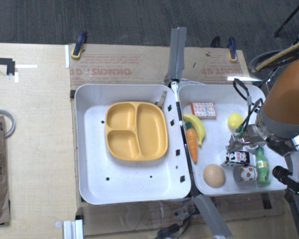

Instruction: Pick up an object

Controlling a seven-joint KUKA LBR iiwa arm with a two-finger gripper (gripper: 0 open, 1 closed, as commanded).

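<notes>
A: Working across from the left, what are we looking at?

B: The left bin (89, 148) is carrying a yellow divided plate (136, 131), and nothing there is being touched. Past the divider, the right bin (224, 96) is holding the candidates: a banana (198, 128) lying against a carrot (191, 144), a small printed box (204, 110) near the far wall, a lemon (234, 120), a tan egg-shaped ball (214, 175) near the front wall, then a black-and-white carton (237, 157), a spotted cup (246, 174) and a green bottle (261, 166) crowding together at the right.

A: And the gripper?

B: The gripper (237, 144) is hanging over that crowded group, just above the black-and-white carton and just beside the lemon. I'm not able to tell how wide it is standing; the wrist and cables are covering it, and nothing is showing clearly between its tips.

A: So the step in hand is the descent onto a target?

B: That's how I'm judging it. The carton is sitting right under the tool, so it's looking like the likeliest pick.

A: What is doing it well going to take?

B: Coming straight down, centring on the carton alone, and keeping clear of the bottle and cup touching or nearly touching it. A tip landing on a neighbour is risking a tipped bottle or a slipping, half-caught grasp, so closing squarely across the carton's narrower sides is looking safest
</notes>
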